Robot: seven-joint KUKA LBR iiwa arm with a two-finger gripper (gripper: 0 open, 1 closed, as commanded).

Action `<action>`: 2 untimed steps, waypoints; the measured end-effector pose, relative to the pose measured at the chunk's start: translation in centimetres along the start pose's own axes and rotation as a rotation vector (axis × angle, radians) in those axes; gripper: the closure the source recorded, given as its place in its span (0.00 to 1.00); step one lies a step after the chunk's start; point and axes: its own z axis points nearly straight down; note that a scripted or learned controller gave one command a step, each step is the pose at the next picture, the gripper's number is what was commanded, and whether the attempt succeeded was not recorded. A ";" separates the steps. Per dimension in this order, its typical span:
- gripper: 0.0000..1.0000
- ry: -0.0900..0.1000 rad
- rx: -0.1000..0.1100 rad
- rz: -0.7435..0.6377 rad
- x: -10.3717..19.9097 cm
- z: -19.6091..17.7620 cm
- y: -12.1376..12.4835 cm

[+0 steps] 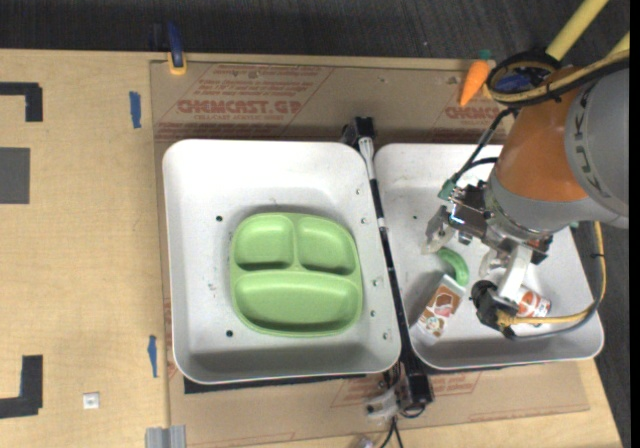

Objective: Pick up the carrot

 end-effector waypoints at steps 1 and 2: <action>0.00 0.000 0.004 0.224 -5.6 8.1 1.0; 0.00 0.000 0.001 0.259 -7.2 3.8 0.2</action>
